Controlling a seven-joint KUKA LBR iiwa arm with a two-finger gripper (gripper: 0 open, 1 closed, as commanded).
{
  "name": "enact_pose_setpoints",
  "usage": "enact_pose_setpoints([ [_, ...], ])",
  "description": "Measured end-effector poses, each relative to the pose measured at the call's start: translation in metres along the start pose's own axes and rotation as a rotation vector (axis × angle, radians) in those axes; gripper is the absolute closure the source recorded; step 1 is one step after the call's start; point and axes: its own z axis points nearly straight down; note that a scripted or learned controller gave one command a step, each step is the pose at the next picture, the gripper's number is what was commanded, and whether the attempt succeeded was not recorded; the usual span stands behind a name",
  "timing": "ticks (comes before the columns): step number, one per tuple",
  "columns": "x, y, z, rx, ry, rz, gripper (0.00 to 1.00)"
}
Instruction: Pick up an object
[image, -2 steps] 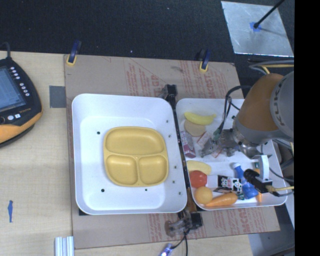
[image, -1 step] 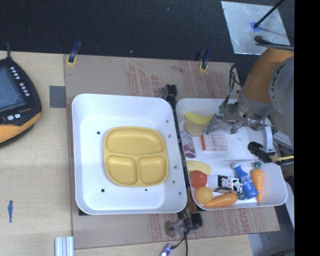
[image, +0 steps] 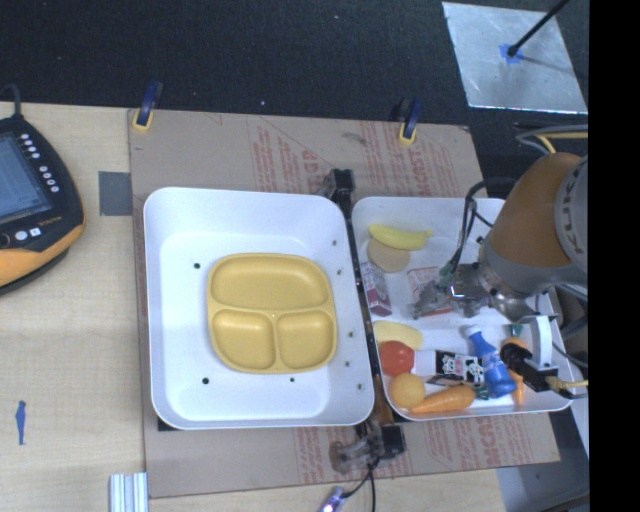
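White plastic sets the scene for us: two shallow bins side by side on the tabletop (image: 70, 380), the left bin (image: 175, 300) holding a yellow divided tray (image: 272, 310), the right bin (image: 385, 400) crowded with small toys. We see the grey arm (image: 540, 220) reaching in from the right and hanging over the middle of the right bin, its gripper (image: 437, 296) low among the clutter — the metal parts blur into the bin floor, so we cannot tell whether the fingers are spread or closed, and nothing is visibly between them. Going down in size, the candidates lie in two groups. Behind the gripper, toward the far rim, we have the yellow banana (image: 400, 237), its long axis running left to right, with a tan round piece (image: 388, 257) just in front of it. On the near side we have an orange carrot (image: 438, 402) lying roughly left to right along the near rim, a pale yellow wedge (image: 397, 333), a red tomato (image: 396, 356), an orange ball (image: 406, 386) touching the carrot, and a small blue bottle (image: 490, 362) to the right. We judge the tan piece and the wedge to be the nearest things — both lie to the left of the gripper, one slightly farther back, one slightly nearer — so the coming move likely turns on a short shift leftward before closing.
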Motion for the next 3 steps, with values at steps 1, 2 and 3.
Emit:
enact_pose_setpoints([
  [1,0.006,0.021,0.0,-0.002,-0.001,-0.001,0.0],
  [2,0.005,0.021,-0.01,0.001,-0.002,-0.003,1.0],
  [3,0.083,0.074,-0.101,-0.004,0.001,0.001,1.0],
])
